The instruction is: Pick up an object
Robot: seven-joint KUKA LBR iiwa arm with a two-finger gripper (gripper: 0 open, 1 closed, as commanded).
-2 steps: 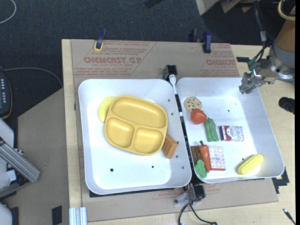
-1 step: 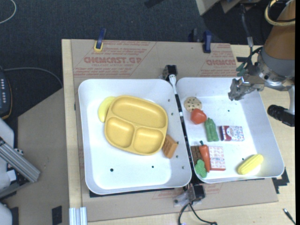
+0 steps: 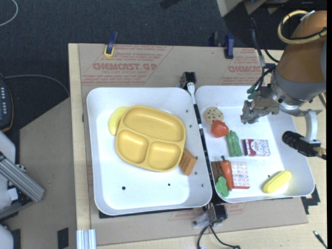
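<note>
- Bins: two shallow white bins side by side on a brown board: left bin (image 3: 104, 154), right bin (image 3: 295, 154).
- Left bin, three items: one yellow divided plate (image 3: 150, 137) with three compartments, near the middle; one yellow piece (image 3: 115, 119) tucked under the plate's upper-left rim, partly hidden; one small brown block (image 3: 188, 163) touching the plate's lower-right edge.
- Right bin, seven items: one round cookie (image 3: 211, 114); one red tomato (image 3: 219, 129) just below it; one green bottle (image 3: 234, 143), long axis near vertical in the view, tilted slightly; one small red-and-white carton (image 3: 257, 148) just beside the bottle; one carrot (image 3: 224, 176), orange body with green top toward the near rim, long axis near vertical; one flat red-and-white packet (image 3: 239, 174) touching the carrot; one yellow corn cob (image 3: 276, 181), long axis slanting up to the right, near the bin's lower-right corner.
- Arm: one, grey with orange band, over the right bin's upper part.
- Gripper (image 3: 250, 116): one, hanging above bare bin floor right of the cookie and tomato, nothing seen between its fingers; how wide it stands cannot be told.
- Clamps: two on the board's far edge, one yellow clamp (image 3: 110, 46), one blue clamp (image 3: 229, 46).
- Writing: "CHEMCAST" in red print on the board (image 3: 155, 66); carton and packet print too small to read.
</note>
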